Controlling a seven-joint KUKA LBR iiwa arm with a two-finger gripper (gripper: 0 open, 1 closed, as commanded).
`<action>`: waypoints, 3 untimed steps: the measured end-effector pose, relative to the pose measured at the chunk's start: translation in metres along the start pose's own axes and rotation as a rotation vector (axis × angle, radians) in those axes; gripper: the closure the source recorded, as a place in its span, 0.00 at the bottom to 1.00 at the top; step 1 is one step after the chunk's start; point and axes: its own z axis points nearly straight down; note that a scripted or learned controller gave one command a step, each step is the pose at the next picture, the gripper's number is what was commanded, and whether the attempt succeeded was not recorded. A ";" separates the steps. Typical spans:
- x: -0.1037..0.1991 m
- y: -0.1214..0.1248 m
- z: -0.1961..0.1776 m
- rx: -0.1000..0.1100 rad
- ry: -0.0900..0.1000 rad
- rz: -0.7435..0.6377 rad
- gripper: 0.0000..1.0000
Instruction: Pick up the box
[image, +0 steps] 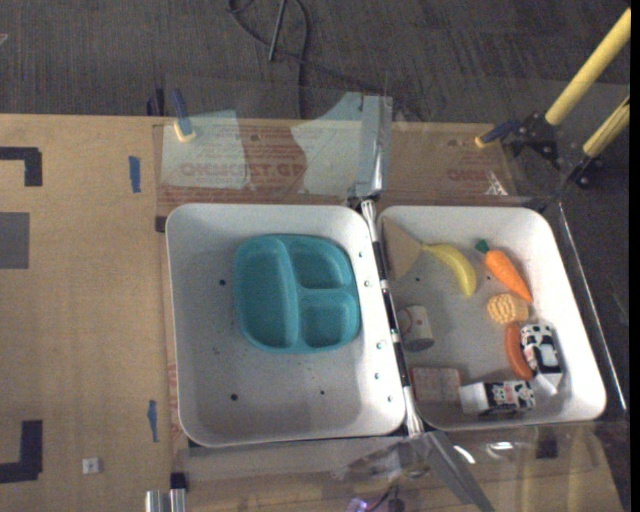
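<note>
- Right bin (575, 300), front edge: the box (436, 382), small, pinkish-tan, lies flat near the bin's front-left corner, close to the divider between the two bins.
- Just beside the box to its right: a black-and-white carton (510, 396) lying on its side; a second cow-print carton (543, 350) sits further right next to an orange sausage-shaped toy (513, 350).
- Behind the box: a small tan roll-like item (416, 327), apart from it.
- Rear of the same bin: banana (454, 266), carrot (507, 274), round yellow waffle-like piece (506, 308).
- Left bin (195, 330) holds a teal divided plate (297, 291), well apart from the target.
- Jaws: cannot tell their state.
- Step in hand, judged: approach not yet made; box untouched.
- Doing it well: come straight down over the box centre, span its shorter sides, keep clear of the bin wall on the left and the carton on the right.
- Risk: low flat box near the wall; a fingertip may catch the rim or nudge the carton instead of seating on the box.
</note>
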 end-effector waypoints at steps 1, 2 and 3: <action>0.001 0.000 0.000 0.001 0.000 -0.001 0.00; 0.002 0.001 -0.011 -0.004 -0.002 -0.004 1.00; 0.002 0.001 -0.010 -0.003 -0.002 -0.004 0.00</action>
